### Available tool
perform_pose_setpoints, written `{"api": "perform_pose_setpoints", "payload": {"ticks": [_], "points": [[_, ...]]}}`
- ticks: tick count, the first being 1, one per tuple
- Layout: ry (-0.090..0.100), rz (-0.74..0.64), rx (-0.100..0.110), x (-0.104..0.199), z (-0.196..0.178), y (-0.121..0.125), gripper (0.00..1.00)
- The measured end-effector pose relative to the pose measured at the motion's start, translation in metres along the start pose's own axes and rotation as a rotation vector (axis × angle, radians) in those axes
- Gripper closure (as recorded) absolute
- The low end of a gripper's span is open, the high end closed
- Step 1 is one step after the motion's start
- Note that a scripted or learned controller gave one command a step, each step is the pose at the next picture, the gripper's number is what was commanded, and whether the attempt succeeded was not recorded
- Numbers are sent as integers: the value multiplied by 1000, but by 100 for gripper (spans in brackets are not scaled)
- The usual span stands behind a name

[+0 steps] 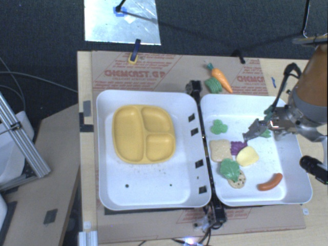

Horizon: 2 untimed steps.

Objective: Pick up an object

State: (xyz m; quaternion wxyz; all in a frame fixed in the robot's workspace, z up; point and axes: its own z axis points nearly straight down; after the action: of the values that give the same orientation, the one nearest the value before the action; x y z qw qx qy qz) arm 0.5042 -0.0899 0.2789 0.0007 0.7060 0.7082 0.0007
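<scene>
several toy foods lie mid right bin point(294, 188); the gripper point(254, 132), fingers parted and ungrasping, is poised above; descent onto the purple piece point(238, 147) is judged next.

Even overhead light; white bins point(154, 99) bright; soft shadows; slight grainy blur.

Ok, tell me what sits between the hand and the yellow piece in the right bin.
Nothing visible. The hand hovers just up and right of the yellow piece; the purple piece lies to its left, off that line.
</scene>
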Motion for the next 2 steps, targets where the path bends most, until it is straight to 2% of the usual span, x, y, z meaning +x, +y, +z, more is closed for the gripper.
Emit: {"api": "perform_pose_setpoints", "payload": {"ticks": [1, 2], "points": [[0, 5, 9, -41, 145, 18, 0], [-2, -2, -3, -56, 197, 79, 0]]}}
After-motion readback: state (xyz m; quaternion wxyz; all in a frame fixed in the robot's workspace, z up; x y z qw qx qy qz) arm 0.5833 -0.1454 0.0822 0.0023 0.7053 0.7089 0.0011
